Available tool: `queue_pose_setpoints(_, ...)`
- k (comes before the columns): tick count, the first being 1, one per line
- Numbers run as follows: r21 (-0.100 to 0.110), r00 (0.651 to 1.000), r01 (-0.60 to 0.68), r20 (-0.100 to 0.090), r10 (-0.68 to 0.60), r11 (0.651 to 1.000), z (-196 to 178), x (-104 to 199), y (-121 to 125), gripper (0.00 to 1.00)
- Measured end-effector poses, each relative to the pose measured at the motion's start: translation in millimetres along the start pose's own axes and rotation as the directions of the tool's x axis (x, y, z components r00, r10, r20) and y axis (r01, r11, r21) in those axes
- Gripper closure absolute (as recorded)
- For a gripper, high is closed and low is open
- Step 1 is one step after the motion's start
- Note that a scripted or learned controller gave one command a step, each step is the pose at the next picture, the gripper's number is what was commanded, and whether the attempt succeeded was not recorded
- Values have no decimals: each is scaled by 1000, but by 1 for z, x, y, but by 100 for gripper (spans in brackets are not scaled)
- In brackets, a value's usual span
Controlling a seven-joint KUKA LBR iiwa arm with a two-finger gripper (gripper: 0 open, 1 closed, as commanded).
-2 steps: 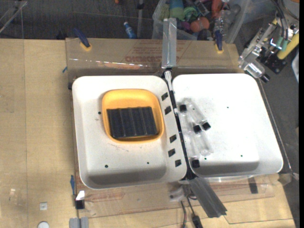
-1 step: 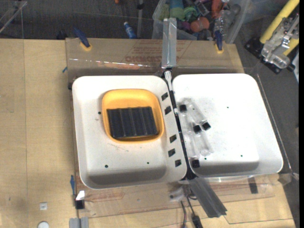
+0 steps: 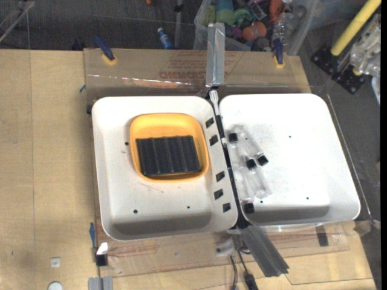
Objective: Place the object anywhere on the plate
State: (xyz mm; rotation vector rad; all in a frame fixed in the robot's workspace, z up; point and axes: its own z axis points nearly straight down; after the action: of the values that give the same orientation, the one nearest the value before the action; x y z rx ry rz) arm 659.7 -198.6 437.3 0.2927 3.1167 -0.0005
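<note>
The black ridged object already lies flat on the orange plate. It sits toward the plate's near side, its near edge close to the near rim, and a broad band of bare orange shows on the far side. Narrow strips of plate show to its left and right.

The plate rests in the left bin, pushed toward the right and far part of the floor. Its right rim comes close to the wall I share with the right bin. White floor lies open to the left of the plate and in a wider stretch on the near side, out to the bin's rounded near-left corner.

A dark seam marked with small black tabs runs from far to near between the two bins. Just right of it, against the right bin's left wall, lies a clear plastic piece with black bits, stretched along that wall. From there to the right wall, most of the right bin's floor is open white with only a few small dark specks.

The bench is bare wood to the left of the bins. At the far edge a grey upright bar stands in line with the seam, with a blue clamp to its left. Beyond it sits a clear tub of coloured toys.

Whether my fingers are released or clenched, I cannot tell.
</note>
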Motion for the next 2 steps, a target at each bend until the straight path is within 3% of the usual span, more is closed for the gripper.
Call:
queue_pose_setpoints(1, -1, 937, 348, 0, -348, 937, 1, -2, -24, 100)
queue_pose_setpoints(2, -2, 752, 660, 1, -660, 752, 0, -13, -21, 100)
